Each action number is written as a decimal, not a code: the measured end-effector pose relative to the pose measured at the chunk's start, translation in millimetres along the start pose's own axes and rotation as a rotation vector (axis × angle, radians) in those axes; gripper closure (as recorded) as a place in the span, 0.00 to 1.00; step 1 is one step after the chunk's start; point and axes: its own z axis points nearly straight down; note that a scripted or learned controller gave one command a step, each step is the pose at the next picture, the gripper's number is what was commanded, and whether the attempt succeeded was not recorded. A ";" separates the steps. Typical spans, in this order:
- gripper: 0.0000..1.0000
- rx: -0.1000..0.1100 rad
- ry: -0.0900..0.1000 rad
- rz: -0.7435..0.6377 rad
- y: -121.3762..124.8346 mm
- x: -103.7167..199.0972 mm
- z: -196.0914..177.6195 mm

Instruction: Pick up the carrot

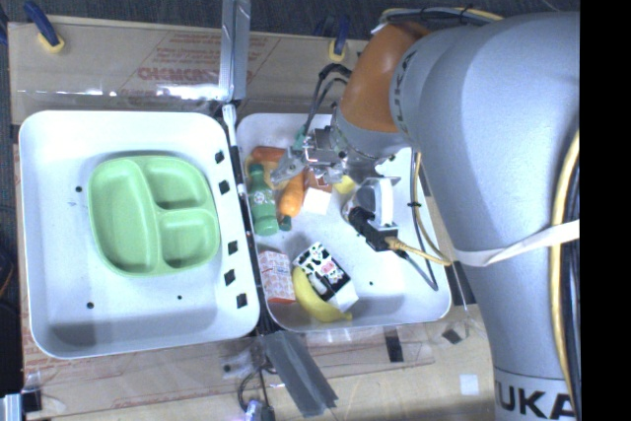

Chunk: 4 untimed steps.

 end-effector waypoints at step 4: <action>1.00 -0.017 -0.005 0.033 -56.7 -1.2 -26.0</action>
